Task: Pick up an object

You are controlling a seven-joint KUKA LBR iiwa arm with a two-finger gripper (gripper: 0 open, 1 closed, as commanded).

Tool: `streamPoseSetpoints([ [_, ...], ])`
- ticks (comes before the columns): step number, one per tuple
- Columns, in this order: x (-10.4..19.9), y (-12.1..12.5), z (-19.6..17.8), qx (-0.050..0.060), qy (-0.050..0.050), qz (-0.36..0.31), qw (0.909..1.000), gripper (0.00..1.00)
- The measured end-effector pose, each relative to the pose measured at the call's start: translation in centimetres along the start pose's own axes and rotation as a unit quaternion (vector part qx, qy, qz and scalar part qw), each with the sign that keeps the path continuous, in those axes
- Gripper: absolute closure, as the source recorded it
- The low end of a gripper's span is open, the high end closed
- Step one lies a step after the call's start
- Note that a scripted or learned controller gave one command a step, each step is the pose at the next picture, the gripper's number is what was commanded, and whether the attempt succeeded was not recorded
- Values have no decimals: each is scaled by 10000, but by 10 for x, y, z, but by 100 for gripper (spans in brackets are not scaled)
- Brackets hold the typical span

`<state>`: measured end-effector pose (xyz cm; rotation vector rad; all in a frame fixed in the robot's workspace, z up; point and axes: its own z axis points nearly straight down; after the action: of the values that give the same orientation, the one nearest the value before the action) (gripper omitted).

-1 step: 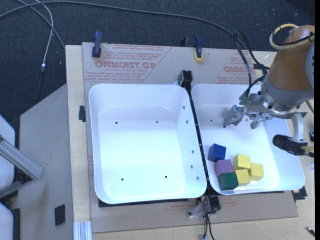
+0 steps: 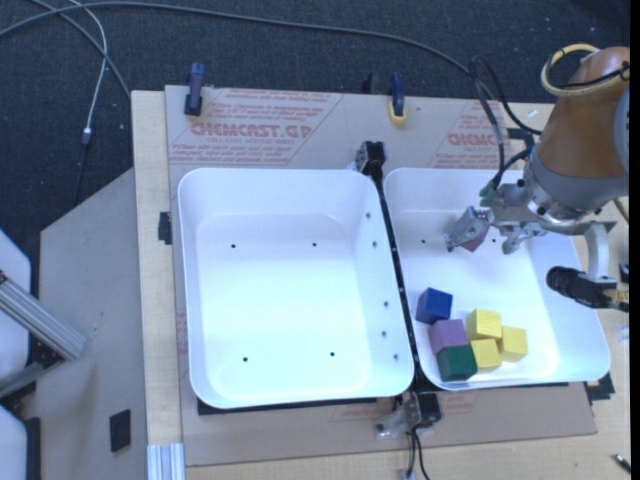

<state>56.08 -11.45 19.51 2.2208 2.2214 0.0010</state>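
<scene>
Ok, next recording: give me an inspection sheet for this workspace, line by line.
Surface: board bearing left bin and right bin, side by side.
Job's things: blue cube, purple cube, green cube and three yellow cubes clustered at the right bin's near edge.
Clutter: nothing seen.
Grippers: gripper over the right bin's far part, apart from the cubes; finger state unclear.
Cables: grey cable on the floor, black cable by the arm.
Surroundings: dark carpet, two clamps on the board's far edge.
</scene>
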Motion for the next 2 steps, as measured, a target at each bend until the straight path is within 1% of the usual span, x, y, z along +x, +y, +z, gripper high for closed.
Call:
streamPoseSetpoints([
  [1,-3,2,43,20,2,1,10000,0],
  [2,2,-3,87,22,3,-3,10000,0],
])
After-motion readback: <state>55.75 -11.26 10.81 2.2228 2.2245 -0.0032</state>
